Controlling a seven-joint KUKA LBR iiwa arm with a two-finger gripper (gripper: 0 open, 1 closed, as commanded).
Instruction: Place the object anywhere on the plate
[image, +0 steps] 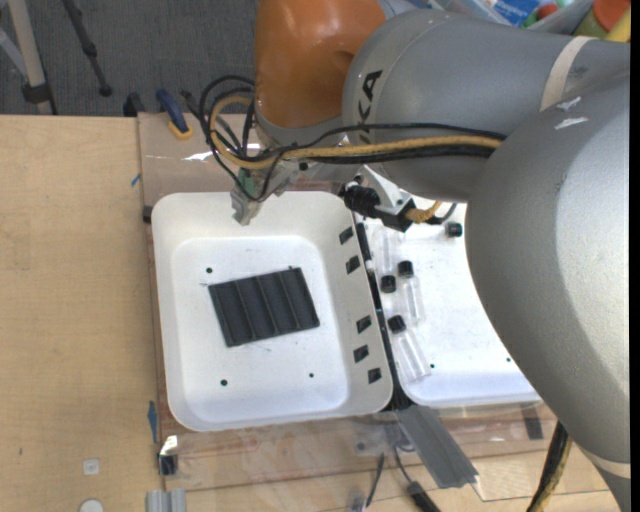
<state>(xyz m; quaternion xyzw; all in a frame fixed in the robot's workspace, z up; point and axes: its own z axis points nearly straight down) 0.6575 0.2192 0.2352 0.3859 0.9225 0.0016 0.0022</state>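
Grey arm (480, 150) reaching in from the right, pincer (243, 208) poised over the far rim of the left white bin (190, 395), its grip impossible to tell, dark ribbed slab (264, 306) lying flat on that bin's floor, wooden bench (65, 300) alongside

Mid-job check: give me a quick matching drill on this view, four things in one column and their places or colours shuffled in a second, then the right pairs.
Things:
1. ribbed mat
2. gripper
3. wrist band
4. right bin

Descriptions:
A. orange
B. partly covered by the grey arm
C. dark, lying flat in the middle of the left bin
D. over the left bin's far rim

Pairs: 1-C, 2-D, 3-A, 4-B
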